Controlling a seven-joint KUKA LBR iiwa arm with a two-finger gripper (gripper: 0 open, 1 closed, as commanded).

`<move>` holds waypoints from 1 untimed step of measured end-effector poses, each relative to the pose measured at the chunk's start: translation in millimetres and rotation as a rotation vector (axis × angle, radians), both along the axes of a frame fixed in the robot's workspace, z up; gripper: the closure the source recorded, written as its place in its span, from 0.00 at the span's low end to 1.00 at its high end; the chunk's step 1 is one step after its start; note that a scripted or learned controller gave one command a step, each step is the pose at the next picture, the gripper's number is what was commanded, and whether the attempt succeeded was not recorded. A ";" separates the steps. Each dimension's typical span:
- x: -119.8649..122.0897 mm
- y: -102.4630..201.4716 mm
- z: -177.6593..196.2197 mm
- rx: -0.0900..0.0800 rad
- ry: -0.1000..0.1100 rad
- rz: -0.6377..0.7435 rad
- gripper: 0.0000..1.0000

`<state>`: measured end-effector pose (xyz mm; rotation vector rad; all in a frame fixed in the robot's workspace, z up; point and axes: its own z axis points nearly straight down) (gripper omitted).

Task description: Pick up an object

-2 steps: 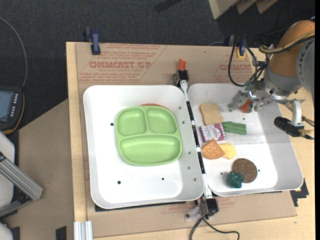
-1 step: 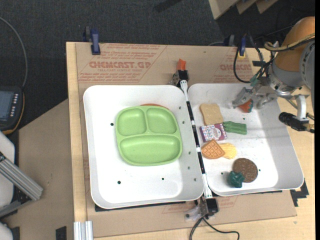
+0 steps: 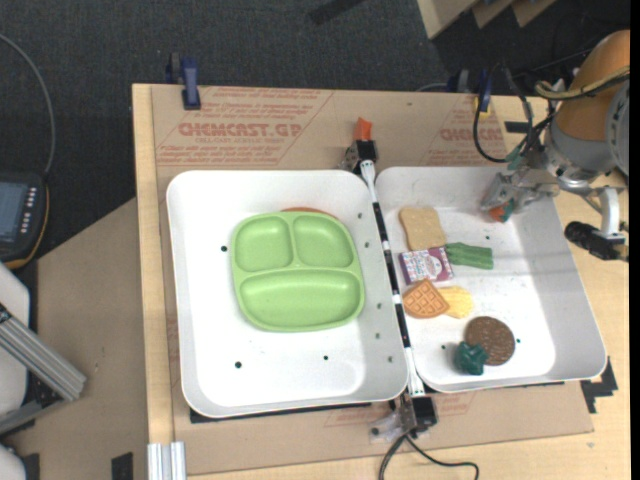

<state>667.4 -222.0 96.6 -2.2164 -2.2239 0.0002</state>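
The gripper (image 3: pixel 503 200) is seen over the far right corner of the right bin (image 3: pixel 570 298); something small and reddish seems pinched at its tips, though this cannot be told for sure. Near and to the left lie a cracker (image 3: pixel 422 225), green stick (image 3: pixel 470 256), purple packet (image 3: pixel 424 264), waffle (image 3: pixel 426 299) and cookie (image 3: pixel 491 336). A green tray (image 3: pixel 295 270) sits in the left bin (image 3: pixel 200 298).

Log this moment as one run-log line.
gripper: over right bin, far corner | grasp: unclear | green tray: left bin | toys: untouched
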 end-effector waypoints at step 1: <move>-4.3 80.6 38.9 0.001 -0.003 0.003 1.00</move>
